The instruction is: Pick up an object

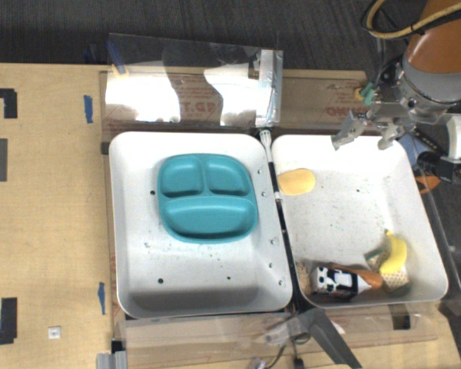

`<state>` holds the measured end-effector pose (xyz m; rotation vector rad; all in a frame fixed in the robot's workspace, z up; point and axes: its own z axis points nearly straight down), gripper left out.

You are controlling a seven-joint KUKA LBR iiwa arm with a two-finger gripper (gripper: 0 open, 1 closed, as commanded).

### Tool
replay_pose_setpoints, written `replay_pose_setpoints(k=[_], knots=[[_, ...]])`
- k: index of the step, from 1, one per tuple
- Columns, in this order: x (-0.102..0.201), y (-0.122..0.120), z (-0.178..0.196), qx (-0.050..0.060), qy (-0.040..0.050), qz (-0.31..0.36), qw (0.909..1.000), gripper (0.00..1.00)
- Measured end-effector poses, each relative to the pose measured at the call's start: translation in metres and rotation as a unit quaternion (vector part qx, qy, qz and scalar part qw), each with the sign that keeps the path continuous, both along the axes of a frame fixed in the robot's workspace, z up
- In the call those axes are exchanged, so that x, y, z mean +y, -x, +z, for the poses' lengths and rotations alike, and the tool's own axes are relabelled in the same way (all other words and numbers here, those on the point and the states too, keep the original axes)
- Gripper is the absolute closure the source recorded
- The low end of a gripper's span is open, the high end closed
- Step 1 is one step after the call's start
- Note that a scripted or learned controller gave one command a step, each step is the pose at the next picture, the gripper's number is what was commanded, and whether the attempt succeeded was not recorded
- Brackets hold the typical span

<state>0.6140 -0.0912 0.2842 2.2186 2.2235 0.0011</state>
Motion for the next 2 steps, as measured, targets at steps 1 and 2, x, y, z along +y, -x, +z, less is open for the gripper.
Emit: replay_pose_setpoints(k=[1,2], knots=[[-0.047,0.046,-0.142,0.005,-0.0004,-0.021,0.9998,0.0],[-0.095,0.111,-0.148,0.001,0.0004,-0.027,0.9996,0.0]])
